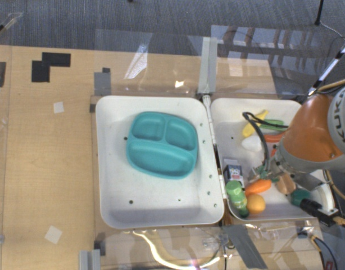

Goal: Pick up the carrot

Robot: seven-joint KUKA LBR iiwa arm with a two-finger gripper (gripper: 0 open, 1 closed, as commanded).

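Orange carrot (258, 187) in right bin (228, 115)

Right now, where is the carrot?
The carrot lies in the right bin, near its front edge, just above the orange fruit and right of the green bottle.

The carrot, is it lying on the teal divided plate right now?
No. The carrot lies in the right bin, beside a green bottle, while the teal plate sits in the left bin.
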